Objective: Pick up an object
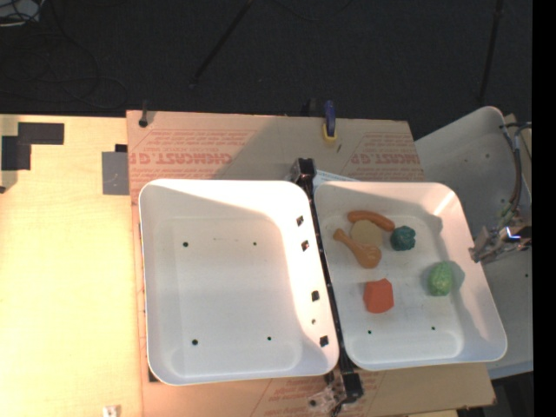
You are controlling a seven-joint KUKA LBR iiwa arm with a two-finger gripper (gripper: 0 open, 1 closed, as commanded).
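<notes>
The right bin (469,337) holds several small objects. An orange sausage shape (371,219) lies at the back beside a tan piece (368,234), and a brown drumstick shape (360,248) lies just in front of them. A teal ball (402,238) sits to their right. Near the bin's right wall rests a green leafy lump (441,279). A red-orange block (378,296) sits in the middle. My gripper (488,248) is a small metallic shape just outside the right bin's right rim, level with the green lump and apart from every object.
The left bin (165,233) stands beside the right one, with black clips (306,222) along the shared edge. Both bins rest on a brown cardboard sheet (226,150) on a pale wooden bench (61,276). A white plate (473,146) lies at the right.
</notes>
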